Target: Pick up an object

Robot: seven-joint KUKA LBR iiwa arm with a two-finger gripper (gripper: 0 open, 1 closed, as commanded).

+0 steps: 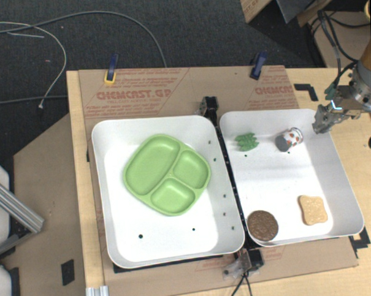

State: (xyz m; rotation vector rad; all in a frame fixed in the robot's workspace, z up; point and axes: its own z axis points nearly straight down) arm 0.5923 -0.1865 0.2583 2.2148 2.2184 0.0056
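Divided plate [167,174] in left bin [107,178]; cookie [262,225] in right bin [267,184].

The arm is seen entering from the right edge of the camera view, in its upper part, where only its end section is shown. The wrist is rendered as a pale grey, rounded housing cut off by the frame edge. From it, the gripper [324,121] is extended leftward and slightly downward, its darker grey metal body being angled toward the lower left. A small bluish highlight is visible on the gripper body near its joint with the wrist. The tip is small and blurred, so the state of the tool cannot be judged. Nothing is seen to be carried at the tip.
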